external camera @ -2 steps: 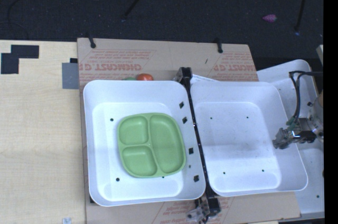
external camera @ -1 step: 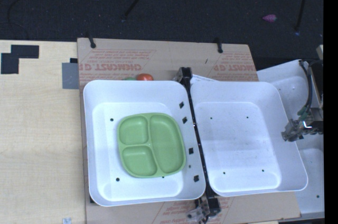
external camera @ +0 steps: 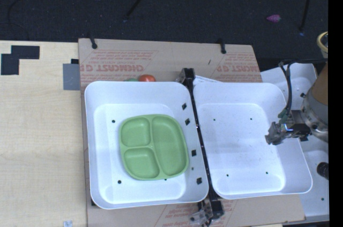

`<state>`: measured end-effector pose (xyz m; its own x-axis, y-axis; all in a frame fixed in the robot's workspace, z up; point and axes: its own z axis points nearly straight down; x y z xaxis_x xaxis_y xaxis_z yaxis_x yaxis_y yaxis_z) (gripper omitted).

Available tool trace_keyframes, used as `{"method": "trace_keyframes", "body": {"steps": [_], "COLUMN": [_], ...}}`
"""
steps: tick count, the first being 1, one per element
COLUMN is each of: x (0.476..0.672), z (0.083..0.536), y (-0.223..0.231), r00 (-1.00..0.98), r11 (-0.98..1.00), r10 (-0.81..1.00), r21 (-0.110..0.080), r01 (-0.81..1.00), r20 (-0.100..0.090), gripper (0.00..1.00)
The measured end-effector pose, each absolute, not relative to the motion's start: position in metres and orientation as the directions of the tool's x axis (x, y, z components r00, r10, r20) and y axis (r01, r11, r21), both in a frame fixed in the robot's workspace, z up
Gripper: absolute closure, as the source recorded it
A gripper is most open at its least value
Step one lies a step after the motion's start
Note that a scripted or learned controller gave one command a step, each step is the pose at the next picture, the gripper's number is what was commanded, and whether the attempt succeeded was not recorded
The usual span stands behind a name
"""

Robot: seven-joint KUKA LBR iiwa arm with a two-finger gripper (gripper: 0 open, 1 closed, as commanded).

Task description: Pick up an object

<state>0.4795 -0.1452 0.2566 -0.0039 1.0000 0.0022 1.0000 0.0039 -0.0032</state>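
Right now I have the end effector (external camera: 274, 134) sitting over the right edge of the right bin (external camera: 236, 188), nothing under it. It is small and dark at this angle and I can't tell how it's set, so I'd rather not guess.

The only obvious pick target is the green divided plate (external camera: 153, 146), lying flat in the left bin (external camera: 102, 188), roughly centred, well apart from the arm. The black divider (external camera: 197, 140) between the two bins lies in the way of a straight traverse.

To do this well, I'd lift clear first, cross over the divider high, then come down on the plate's rim rather than its middle. Flat tray, shallow lip, so a top-down pinch on a compartment floor gets nothing. Best bet is probably the right rim or one of the inner ridges between compartments, fingers straddling it. Go down slowly, since the plate may slide on the smooth white floor.

Something small and reddish (external camera: 147, 78) sits behind the left bin on the worktop (external camera: 37, 129), maybe a toy fruit. Not going for it.
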Motion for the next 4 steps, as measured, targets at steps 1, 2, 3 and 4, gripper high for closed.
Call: {"method": "trace_keyframes", "body": {"steps": [1, 2, 3, 4], "x": [0.497, 0.503, 0.512, 0.530], "z": [0.245, 0.249, 0.255, 0.252], "y": [-0.100, -0.053, -0.002, 0.042], "r00": [-0.003, -0.004, -0.004, -0.004], "r11": [0.003, 0.004, 0.004, 0.004], "r10": [1.000, 1.000, 1.000, 1.000], "r21": [-0.005, -0.003, -0.003, -0.003], "r01": [1.000, 1.000, 1.000, 1.000], "r20": [0.002, 0.001, 0.001, 0.001], "gripper": [1.00, 1.00, 1.00, 1.00]}}
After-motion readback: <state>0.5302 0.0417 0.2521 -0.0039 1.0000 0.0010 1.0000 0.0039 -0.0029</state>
